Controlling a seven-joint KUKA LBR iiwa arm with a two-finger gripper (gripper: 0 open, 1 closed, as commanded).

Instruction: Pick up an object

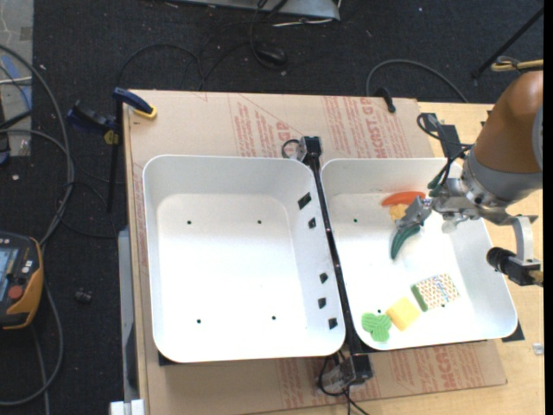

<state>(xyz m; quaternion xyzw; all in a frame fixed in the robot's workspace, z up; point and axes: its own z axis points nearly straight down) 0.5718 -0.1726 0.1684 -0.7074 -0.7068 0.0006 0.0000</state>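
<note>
One arm (510, 145) reaches in, end effector (425, 210) low over right bin (484, 258).

Blue-and-yellow clamp (131, 103) at the board's far-left corner; orange-black device (19, 279), perhaps a pendant, at left.

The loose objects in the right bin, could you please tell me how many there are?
5: an orange piece and a dark green piece near the hand, a patterned block, a yellow block and a green toy near the front. The arm may hide more.

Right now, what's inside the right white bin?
The right white bin holds a dark green curved piece, orange piece, patterned sponge, yellow block and green toy. The gripper covers some floor.
</note>
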